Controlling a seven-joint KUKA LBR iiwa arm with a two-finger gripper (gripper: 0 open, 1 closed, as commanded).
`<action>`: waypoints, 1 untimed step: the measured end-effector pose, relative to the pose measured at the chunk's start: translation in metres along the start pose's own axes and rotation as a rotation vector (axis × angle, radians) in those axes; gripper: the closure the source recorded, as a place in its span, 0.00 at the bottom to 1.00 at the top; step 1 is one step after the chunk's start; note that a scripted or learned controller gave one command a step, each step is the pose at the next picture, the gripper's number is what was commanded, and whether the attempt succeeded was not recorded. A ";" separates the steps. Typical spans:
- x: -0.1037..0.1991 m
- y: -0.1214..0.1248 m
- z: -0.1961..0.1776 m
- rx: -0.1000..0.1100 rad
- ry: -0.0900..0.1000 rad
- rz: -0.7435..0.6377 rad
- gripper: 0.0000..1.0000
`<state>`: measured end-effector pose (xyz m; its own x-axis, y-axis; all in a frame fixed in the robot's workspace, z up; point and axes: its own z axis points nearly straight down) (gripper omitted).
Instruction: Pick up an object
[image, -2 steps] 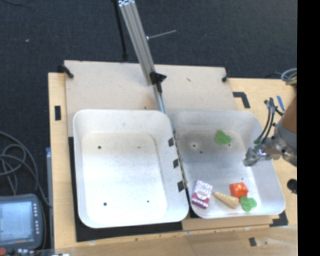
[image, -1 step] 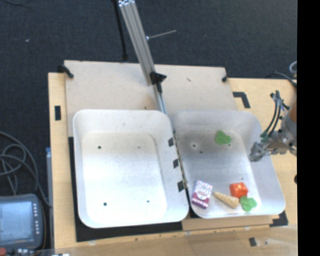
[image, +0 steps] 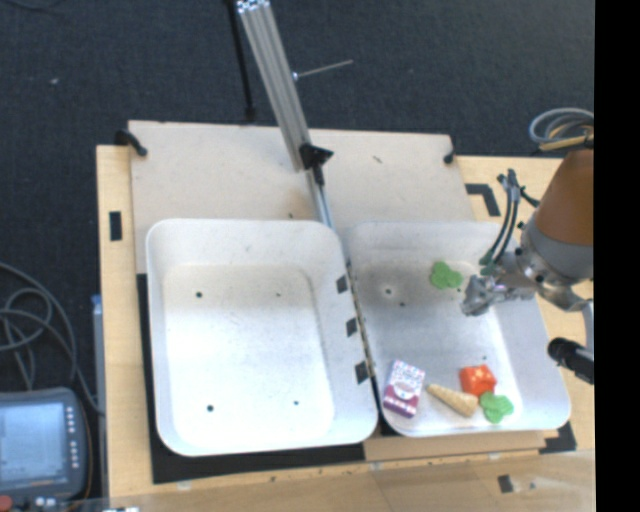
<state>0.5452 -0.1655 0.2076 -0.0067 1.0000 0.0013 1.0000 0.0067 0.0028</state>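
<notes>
Gripper over the right bin, objects loose on its floor

Objects for picking all lie in the right bin (image: 400, 250), and you can count five of them. At about 12 o'clock from the bin's middle sits a green piece (image: 446, 275), apart from the rest. Along the 6 o'clock edge you find a cluster: a small purple and white carton (image: 403, 388) at roughly 7 o'clock, a pale cone-shaped piece (image: 454, 400) just beside it, an orange-red block (image: 478, 379) at 5 o'clock, and a second green piece (image: 496, 407) just below that block, near the bin's corner.

Your gripper (image: 478, 298) hangs at about 2 o'clock over the same bin, just to the 4 o'clock side of the upper green piece. Whether it touches that piece is unclear from this slant. The metal parts blur together, so you cannot tell if the fingers are spread or closed, and nothing can be seen between them. Behind the gripper, the arm's orange band (image: 572, 200) and grey wrist reach in from 3 o'clock, with cables looping above.

The left bin (image: 170, 300) sits beside the right one, their rims touching along the middle. Both rest on the counter (image: 220, 160), a pale board. A slanted metal rail (image: 280, 85) runs from 12 o'clock down to the gap between the bins. At 8 o'clock, off the counter, you see a handheld screen (image: 35, 440) with grey cables above it.
</notes>
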 end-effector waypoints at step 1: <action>0.050 0.014 -0.011 0.000 0.000 -0.001 1.00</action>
<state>0.5592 -0.1152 0.2183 -0.0076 1.0000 0.0010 1.0000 0.0076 0.0031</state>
